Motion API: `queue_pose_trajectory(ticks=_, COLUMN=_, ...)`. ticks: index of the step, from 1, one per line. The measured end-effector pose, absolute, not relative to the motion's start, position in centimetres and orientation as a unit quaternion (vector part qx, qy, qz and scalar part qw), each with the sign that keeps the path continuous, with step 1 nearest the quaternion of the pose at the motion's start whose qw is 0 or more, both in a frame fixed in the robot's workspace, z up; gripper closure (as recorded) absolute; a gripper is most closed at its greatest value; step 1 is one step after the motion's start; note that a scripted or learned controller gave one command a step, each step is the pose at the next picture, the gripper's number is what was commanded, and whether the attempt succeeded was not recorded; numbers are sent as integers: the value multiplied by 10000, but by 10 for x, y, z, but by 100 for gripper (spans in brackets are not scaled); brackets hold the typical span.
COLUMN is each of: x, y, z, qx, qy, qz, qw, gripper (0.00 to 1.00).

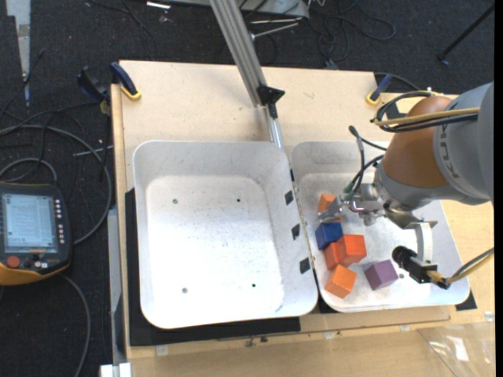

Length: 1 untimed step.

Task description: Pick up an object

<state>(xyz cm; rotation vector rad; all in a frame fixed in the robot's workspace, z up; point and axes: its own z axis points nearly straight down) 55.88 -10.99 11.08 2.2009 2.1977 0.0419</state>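
Note:
The right bin (440, 234) holds several small blocks. A small orange block (325, 203) lies near the bin's left wall, with a blue block (329, 234) just below it. Below those lie two red-orange blocks (354, 247) (335, 254) side by side, an orange block (341, 280) and a purple block (381, 274). My gripper (350, 207) hangs low over the bin, right beside the small orange block and above the blue one. The wrist hides what lies beneath it.
The left bin (149, 163) stands against the right one, sharing a raised rim (292, 210). A slanted metal rail (240, 45) runs from the back down to the bins' junction. Yellow clamps (130, 93) (376, 96) sit at the bench's far corners.

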Motion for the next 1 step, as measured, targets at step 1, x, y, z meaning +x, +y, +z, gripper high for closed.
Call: queue_pose_trajectory(ticks=1, x=639, y=-144, z=97, qx=7058, qy=7084, qz=20, qw=43, gripper=0)
